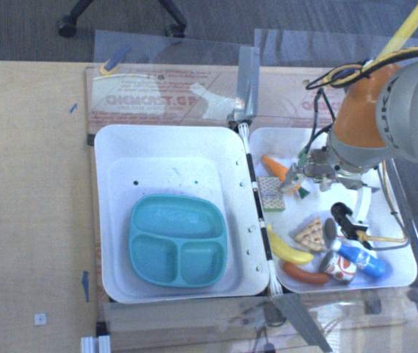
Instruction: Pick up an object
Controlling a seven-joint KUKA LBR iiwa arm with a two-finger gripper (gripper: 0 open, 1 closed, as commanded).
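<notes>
A pale wooden bench (pixel 32 197) stands on dark carpet and bears two white bins. The left bin (pixel 120 142) holds a teal tray (pixel 178 241).

In the right bin (pixel 286 134), nearest us at 6 o'clock, lie a sausage (pixel 305 274), a red-and-white can (pixel 339 267) whose label we cannot read, and a blue bottle (pixel 368 263). Next come a banana (pixel 288 248) and a pizza slice (pixel 311 234), then a checked green pad (pixel 270 193) at 9 o'clock.

The arm (pixel 407 116) reaches in from 3 o'clock, wrist bent down. The gripper (pixel 300 179) hangs low over the bin's far left part; we cannot tell how wide it stands or whether it holds anything. A carrot (pixel 273 166) lies just beside it at 10 o'clock.

Behind the bins, a cardboard sheet (pixel 150 98) carries red print we cannot read.
</notes>
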